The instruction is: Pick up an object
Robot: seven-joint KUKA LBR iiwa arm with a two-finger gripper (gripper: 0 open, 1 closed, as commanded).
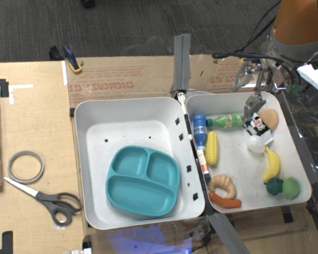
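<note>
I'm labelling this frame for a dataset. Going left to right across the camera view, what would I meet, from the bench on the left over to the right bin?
Tape roll → scissors → teal divided plate → corn cob → white ball → banana → green ball.

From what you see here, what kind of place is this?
Probably a robotics lab test bench: two white bins side by side, toy food like a banana, and scissors and a tape roll on cardboard.

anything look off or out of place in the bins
Nothing spilled or broken. The toy food is crowded into the right bin, while the left bin has a teal divided plate lying askew.
</note>
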